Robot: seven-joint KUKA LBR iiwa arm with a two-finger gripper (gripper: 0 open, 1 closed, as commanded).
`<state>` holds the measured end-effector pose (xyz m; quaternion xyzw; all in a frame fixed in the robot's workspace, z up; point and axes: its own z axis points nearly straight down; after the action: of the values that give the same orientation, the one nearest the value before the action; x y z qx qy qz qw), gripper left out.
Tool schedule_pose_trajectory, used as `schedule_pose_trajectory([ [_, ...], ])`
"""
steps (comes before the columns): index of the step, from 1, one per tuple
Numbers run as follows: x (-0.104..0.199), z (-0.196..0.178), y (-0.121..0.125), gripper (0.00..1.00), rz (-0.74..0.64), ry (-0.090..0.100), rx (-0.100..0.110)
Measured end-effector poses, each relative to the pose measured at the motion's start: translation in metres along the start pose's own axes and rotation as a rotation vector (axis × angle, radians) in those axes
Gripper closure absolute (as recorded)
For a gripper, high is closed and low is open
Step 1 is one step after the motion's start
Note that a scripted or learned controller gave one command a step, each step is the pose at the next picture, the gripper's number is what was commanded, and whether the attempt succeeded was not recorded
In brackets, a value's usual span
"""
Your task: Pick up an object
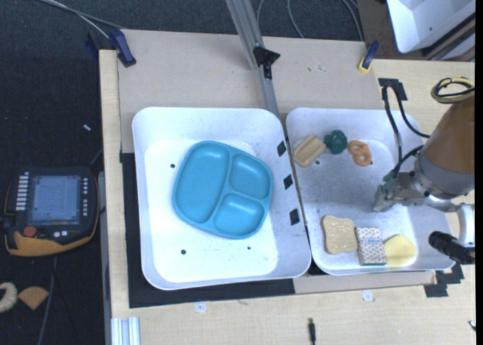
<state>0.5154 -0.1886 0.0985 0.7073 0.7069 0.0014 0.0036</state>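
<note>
Though seemingly empty, pincer hovers.

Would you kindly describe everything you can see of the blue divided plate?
The blue divided plate looks like smooth light-blue plastic, a rounded square with three compartments: one large at its left, two smaller at its right. It lies flat, right side up and turned at a slant, on the floor of the left bin. Nothing else touches it.
</note>
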Motion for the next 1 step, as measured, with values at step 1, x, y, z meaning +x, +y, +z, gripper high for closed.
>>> schedule_pose_trajectory([
  [1,0.0014,-0.0447,0.007,1.0,-0.002,0.002,0.001],
])
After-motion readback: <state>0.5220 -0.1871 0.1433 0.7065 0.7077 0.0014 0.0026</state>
